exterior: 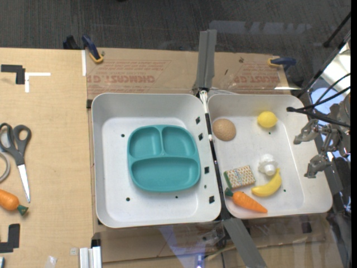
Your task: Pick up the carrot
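Two white bins share the worktop; carrot lies in the right bin's near corner; hand state unclear.

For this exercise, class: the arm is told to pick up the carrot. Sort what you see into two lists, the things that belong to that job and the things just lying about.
Belongs to the job:
carrot in the right bin
gripper at that bin's right edge

Just lying about:
banana
lemon
brown egg
cracker
teal divided plate in the left bin
scissors
second carrot on the bench
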Controlling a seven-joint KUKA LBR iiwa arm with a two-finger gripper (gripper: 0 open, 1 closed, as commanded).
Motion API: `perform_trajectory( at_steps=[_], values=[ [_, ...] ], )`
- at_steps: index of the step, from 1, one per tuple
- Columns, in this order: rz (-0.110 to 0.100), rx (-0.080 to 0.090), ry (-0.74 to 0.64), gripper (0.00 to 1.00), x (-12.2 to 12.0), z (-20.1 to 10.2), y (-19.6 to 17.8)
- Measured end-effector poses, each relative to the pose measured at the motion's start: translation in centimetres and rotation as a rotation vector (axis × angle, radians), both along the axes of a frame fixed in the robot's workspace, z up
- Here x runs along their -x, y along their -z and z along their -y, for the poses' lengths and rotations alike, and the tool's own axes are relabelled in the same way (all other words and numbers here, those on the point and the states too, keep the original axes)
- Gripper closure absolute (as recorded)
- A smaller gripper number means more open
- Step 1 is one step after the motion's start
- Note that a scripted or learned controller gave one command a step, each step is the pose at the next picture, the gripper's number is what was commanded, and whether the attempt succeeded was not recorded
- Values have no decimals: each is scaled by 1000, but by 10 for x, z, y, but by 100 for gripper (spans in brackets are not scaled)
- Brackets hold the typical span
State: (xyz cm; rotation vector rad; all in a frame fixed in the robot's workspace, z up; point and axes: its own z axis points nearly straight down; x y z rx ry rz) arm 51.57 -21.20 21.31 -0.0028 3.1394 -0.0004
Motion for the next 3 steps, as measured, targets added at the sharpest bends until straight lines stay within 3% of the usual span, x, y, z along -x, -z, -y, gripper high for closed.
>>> perform_trajectory(
  at_steps=[1, 2, 3],
  values=[
    [0, 0, -19, 0, 16, -71, 72],
    [24, 12, 120, 0, 18, -108, 111],
    [36, 7, 237, 0, 27, -101, 111]
  ],
)
